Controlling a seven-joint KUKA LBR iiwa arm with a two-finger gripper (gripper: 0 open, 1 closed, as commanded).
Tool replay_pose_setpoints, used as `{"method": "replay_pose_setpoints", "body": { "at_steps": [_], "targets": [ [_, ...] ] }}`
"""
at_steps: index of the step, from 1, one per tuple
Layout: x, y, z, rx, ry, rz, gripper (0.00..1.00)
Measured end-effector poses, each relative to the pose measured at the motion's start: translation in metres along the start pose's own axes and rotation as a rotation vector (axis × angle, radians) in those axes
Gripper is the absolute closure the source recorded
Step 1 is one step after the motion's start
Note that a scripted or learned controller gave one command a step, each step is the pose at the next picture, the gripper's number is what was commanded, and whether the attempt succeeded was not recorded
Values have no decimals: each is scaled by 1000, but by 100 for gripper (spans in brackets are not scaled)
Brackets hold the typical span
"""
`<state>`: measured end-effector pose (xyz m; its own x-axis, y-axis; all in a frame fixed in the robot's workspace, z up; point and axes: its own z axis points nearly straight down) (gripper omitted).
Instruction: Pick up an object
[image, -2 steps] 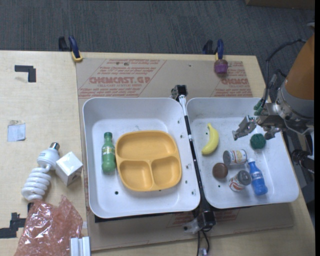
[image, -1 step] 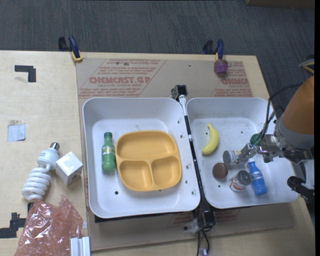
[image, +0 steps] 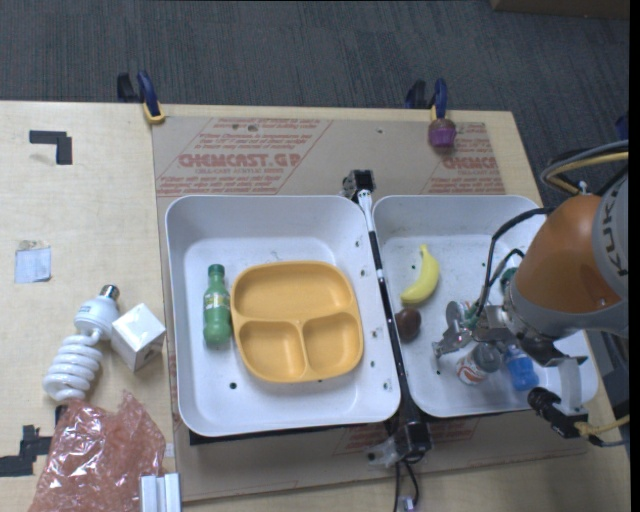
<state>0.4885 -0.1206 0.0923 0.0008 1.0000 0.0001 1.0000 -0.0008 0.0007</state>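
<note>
My gripper (image: 447, 331) hangs low in the right bin (image: 460, 215), its metal fingers spread open with nothing between them. A brown rounded object (image: 407, 322) lies just to its left, and a yellow banana (image: 423, 277) lies up and to the left of it. A small red and white object (image: 470, 372) sits just below the gripper, with a blue object (image: 521, 373) to the right, partly under the wrist. In the left bin (image: 200, 405) a green bottle (image: 216, 305) lies beside a yellow divided plate (image: 298, 322).
The orange band of the arm (image: 565, 262) covers the right bin's right side. Outside the bins, on the left of the bench, lie a spiral light bulb (image: 80, 352), a white cube (image: 138, 336) and crumpled pink wrap (image: 95, 458). A purple object (image: 442, 132) sits at the back.
</note>
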Motion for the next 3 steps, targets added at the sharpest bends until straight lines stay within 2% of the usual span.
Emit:
{"method": "replay_pose_setpoints", "body": {
  "at_steps": [1,2,3],
  "targets": [
    [-1,1,-10,-3,0,2,100],
    [76,27,-100,-1,-1,-1,100],
    [76,27,-100,-1,-1,-1,0]
  ]
}}
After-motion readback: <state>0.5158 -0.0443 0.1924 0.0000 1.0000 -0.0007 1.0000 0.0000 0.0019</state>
